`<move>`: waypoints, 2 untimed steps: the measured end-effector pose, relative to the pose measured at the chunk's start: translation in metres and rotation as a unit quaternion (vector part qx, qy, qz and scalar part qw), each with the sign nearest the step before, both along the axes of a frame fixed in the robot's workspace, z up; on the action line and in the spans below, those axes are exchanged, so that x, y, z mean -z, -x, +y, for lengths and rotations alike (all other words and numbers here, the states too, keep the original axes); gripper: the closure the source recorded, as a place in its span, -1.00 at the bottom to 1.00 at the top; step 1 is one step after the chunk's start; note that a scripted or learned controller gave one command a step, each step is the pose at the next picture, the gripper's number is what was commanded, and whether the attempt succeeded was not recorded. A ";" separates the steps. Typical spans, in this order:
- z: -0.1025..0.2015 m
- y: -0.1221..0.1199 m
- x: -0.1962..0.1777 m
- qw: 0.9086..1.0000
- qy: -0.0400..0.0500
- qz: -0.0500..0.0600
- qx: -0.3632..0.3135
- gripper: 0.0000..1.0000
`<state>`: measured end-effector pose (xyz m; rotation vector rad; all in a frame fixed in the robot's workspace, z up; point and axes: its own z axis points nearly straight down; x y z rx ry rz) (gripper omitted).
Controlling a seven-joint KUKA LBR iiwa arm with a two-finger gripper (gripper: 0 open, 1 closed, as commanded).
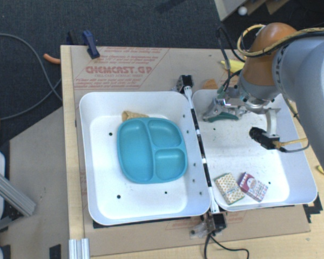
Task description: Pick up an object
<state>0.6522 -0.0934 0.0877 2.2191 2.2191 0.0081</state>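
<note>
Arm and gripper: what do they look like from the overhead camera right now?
The arm is bulky, rounded and grey, with an orange band above the wrist. Yellow and black cables loop beside the band. The gripper is a small metal assembly with greenish fingers, and a black part sticks out beneath it.

You are looking at two smooth white plastic bins (97,123), faintly glossy, on a matt brown board (124,66) that looks like cardboard or pressed wood. The blue divided tray (151,150) looks like smooth, satin plastic. The two small packets (242,186) seem printed paper. The arm (297,63) looks like smooth grey painted metal.
</note>
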 end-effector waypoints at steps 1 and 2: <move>0.000 -0.001 -0.010 1.000 0.000 -0.001 0.000 1.00; 0.052 0.034 -0.098 1.000 0.000 0.002 -0.001 1.00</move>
